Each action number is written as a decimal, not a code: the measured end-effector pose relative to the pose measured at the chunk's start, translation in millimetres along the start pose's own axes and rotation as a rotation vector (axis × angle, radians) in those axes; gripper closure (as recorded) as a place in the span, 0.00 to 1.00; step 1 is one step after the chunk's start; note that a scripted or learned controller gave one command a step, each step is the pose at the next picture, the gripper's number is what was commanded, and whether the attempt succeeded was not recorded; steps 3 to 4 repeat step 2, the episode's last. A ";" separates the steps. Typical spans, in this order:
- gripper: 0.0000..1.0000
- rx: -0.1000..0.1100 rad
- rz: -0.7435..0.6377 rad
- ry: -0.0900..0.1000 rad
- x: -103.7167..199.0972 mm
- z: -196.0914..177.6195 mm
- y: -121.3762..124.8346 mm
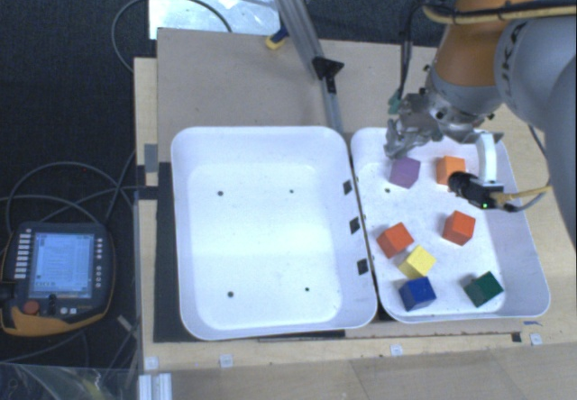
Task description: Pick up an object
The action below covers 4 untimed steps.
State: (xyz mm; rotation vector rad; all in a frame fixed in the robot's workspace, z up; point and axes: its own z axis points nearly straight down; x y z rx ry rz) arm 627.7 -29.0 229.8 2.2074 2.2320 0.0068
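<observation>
The right bin (527, 295) holds several small blocks. A purple block (405, 172) lies near its back left, with an orange block (450, 169) to its right. Further forward sit a red-orange block (459, 227), another orange block (395, 240), a yellow block (420, 261), a blue block (417, 292) and a dark green block (484, 288). My gripper (403, 140) hangs just behind and above the purple block, at the bin's back left. The wrist hides its fingertips, and nothing shows between them.
The left bin (194, 227) lies beside the right one, with a dividing rim between them. A grey pole (297, 20) slants over the bench from the back. A teach pendant (54, 277) rests on the floor at the left. A cable runs off the wrist at the right.
</observation>
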 end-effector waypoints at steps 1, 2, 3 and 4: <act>1.00 0.001 0.001 0.000 46.9 8.4 19.9; 1.00 0.001 0.000 0.000 98.5 12.9 33.0; 1.00 0.001 0.000 0.000 98.5 12.9 33.0; 1.00 0.001 0.000 0.000 98.5 12.9 33.0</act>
